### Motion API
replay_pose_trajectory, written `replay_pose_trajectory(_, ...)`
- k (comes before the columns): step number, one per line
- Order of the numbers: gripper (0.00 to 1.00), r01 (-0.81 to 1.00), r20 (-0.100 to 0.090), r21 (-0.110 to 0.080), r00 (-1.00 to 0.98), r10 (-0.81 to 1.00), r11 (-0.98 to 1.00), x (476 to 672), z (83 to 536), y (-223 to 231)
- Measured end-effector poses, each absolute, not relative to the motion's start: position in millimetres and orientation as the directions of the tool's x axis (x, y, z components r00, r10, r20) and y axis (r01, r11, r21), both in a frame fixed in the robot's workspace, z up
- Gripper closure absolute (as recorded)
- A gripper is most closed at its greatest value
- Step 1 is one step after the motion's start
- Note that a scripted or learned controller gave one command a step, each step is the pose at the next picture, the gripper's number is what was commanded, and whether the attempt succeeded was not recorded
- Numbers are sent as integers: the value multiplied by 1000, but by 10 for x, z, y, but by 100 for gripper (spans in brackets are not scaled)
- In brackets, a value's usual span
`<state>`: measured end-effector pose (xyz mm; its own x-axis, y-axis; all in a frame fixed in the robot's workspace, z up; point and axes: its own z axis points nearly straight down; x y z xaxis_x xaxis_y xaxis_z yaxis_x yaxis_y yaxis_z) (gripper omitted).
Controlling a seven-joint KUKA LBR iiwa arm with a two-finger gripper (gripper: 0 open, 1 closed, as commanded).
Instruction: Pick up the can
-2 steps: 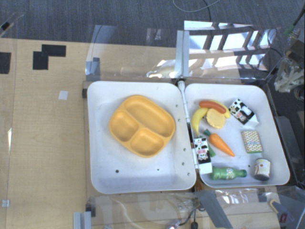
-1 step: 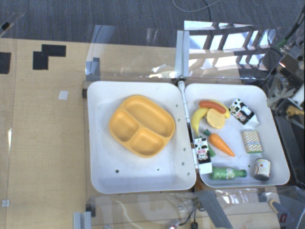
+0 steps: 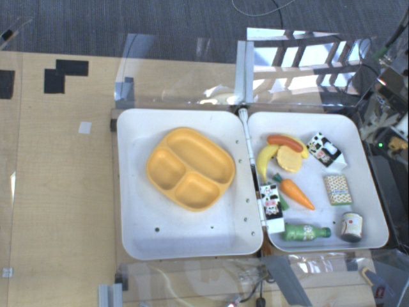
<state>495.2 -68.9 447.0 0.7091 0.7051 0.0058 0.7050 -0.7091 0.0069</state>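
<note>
The can (image 3: 351, 226) is small and pale with a dark red label. It lies in the front right corner of the right bin (image 3: 367, 171), to the right of a green bottle (image 3: 305, 233) that lies on its side.
In the right bin are a banana (image 3: 265, 159), a sausage (image 3: 286, 142), a yellow round piece (image 3: 289, 161), a carrot (image 3: 298, 194), two cow-patterned cartons (image 3: 323, 149) (image 3: 271, 203) and a cracker box (image 3: 337, 189). A yellow divided plate (image 3: 190, 168) sits in the left bin (image 3: 134, 222).
</note>
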Motion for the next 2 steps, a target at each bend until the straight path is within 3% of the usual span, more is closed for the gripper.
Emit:
replay_pose_trajectory(1,100,712,8,11,703,712,-703,4966,4582,-681)
replay_pose_trajectory(2,0,712,8,11,702,712,-702,4966,4581,-680)
